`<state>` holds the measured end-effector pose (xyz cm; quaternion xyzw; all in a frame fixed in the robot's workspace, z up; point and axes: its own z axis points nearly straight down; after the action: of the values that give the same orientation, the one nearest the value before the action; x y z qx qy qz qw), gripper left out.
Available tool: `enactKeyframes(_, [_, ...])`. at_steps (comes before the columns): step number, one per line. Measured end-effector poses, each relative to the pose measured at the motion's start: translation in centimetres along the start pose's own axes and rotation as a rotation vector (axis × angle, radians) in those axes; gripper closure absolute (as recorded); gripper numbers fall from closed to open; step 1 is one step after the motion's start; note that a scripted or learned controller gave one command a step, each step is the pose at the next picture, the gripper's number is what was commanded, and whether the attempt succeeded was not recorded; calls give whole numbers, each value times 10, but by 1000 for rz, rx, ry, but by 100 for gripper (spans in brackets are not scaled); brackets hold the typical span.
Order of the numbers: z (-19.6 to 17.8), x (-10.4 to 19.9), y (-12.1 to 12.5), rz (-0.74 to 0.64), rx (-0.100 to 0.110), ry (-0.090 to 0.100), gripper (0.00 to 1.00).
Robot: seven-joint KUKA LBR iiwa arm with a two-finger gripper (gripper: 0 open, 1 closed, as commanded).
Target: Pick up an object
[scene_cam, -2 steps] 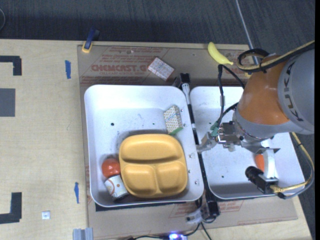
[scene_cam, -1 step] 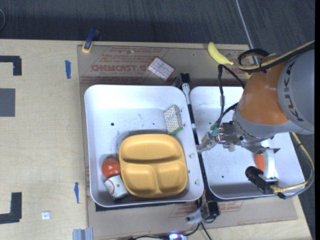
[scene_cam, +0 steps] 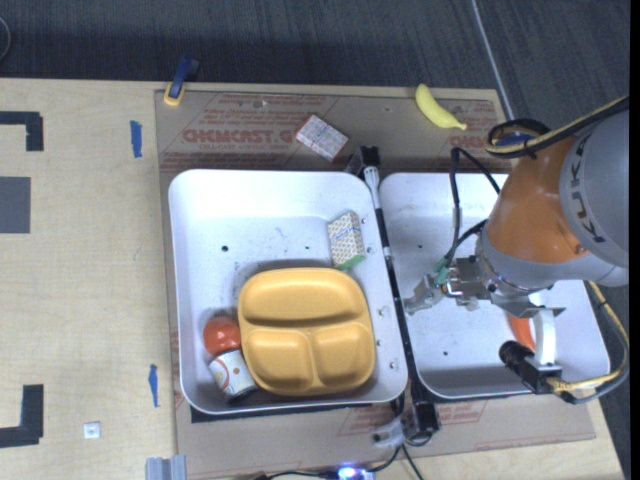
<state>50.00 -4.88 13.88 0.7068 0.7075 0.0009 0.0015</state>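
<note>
Orange-red object [scene_cam: 519, 325], the one loose thing I can see in the right bin [scene_cam: 455, 373], is mostly hidden under the arm's wrist. Just a small sliver shows near the bin's right side, so I cannot tell its shape, its long axis or which way it points. The gripper [scene_cam: 428, 293] reaches left from the orange-banded wrist, over the middle of the right bin near the divide between the bins. It is small and cluttered with cables, so I cannot tell whether it is open or closed, or whether it holds or touches anything. In the left bin [scene_cam: 195, 268] a yellow divided tray [scene_cam: 300, 328] lies flat, longer side across, with a red ball [scene_cam: 221, 334] and a small can [scene_cam: 232, 372] touching its left edge and a patterned packet [scene_cam: 345, 236] just above.
</note>
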Motion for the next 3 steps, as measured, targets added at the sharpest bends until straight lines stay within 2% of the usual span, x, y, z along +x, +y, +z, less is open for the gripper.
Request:
enactKeyframes(1, [53, -56, 5, 2, 1, 0, 0])
enactKeyframes(2, [53, -48, 22, 1, 0, 0, 0])
enactKeyframes(3, [53, -44, 72, -1, 0, 0, 0])
